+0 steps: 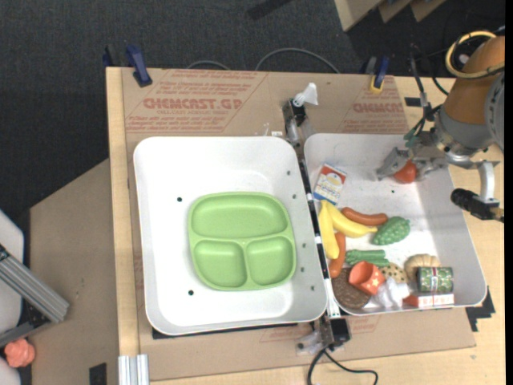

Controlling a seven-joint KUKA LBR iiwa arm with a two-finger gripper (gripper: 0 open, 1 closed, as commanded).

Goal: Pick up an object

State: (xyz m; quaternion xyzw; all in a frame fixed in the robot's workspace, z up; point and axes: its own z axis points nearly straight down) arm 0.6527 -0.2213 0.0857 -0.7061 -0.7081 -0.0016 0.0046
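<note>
Dark carpet surrounds the desk [200, 103], which is covered in brown cardboard and carries two white bins side by side. The left bin [160, 239] holds one green tray [240, 239] with three compartments. The right bin [457, 239] holds the clutter: one small card box [329, 183] near its far left corner, one banana [337, 224] touching one sausage [365, 216], one green bumpy piece [390, 231], one carrot-like orange piece [339, 251] along the left wall, one red cup-shaped item [365, 277], one brown disc [349, 294], one roll [420, 263] and one green-labelled can [434, 280] near the front right corner. My arm [469, 107] comes in from the right, grey with its orange band, and my hand [407, 165] sits low over the far part of the right bin. Between my fingers [390, 164] I can see one small red object [405, 172], so my hand is closed around it. It is well apart from the pile at the front. Whether it rests on the bin floor or hangs just above it, I cannot tell.
</note>
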